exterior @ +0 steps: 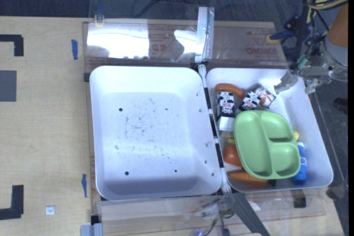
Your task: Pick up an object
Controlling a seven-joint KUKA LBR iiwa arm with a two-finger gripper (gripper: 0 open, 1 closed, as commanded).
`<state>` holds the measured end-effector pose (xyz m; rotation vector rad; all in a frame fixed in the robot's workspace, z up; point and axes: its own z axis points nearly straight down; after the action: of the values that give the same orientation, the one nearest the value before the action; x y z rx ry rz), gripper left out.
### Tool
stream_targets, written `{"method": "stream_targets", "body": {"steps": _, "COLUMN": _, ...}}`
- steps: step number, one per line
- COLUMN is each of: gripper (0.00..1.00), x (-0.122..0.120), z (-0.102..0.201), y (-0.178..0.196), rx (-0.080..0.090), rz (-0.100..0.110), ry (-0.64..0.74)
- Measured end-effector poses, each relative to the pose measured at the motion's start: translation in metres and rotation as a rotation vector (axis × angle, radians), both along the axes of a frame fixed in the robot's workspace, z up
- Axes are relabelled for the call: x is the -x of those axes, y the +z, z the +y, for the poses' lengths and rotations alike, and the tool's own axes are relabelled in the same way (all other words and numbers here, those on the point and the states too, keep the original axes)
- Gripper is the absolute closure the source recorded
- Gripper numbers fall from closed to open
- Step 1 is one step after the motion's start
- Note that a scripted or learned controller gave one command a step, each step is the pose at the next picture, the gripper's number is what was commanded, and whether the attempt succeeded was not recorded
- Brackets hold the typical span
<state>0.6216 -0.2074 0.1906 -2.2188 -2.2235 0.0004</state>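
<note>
A: Nearest to us, what is in the right bin [321,135]?

B: Green divided tray [265,143], pale and smooth, covering orange pieces [243,177] and a blue thing [300,171] at the front rim.

A: Open room?

B: Left bin [110,91] has a bare floor. Right bin is free only near its far-right corner.

A: Gripper?

B: Gripper [287,82] hangs above that corner, just beside a small black-white-red packet [257,98], carrying nothing. How wide it stands, I cannot tell.

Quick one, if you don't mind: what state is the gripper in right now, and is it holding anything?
Gripper: cannot be told; it sits over the right bin's upper right corner, with nothing visibly held.
</note>
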Motion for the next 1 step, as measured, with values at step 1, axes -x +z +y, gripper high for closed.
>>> {"method": "stream_targets", "body": {"steps": 1, "gripper": 0.00, "x": 0.0580, "z": -0.0027, "y": -0.0728, "rx": 0.000, "rz": -0.004, "ry": 0.120}}
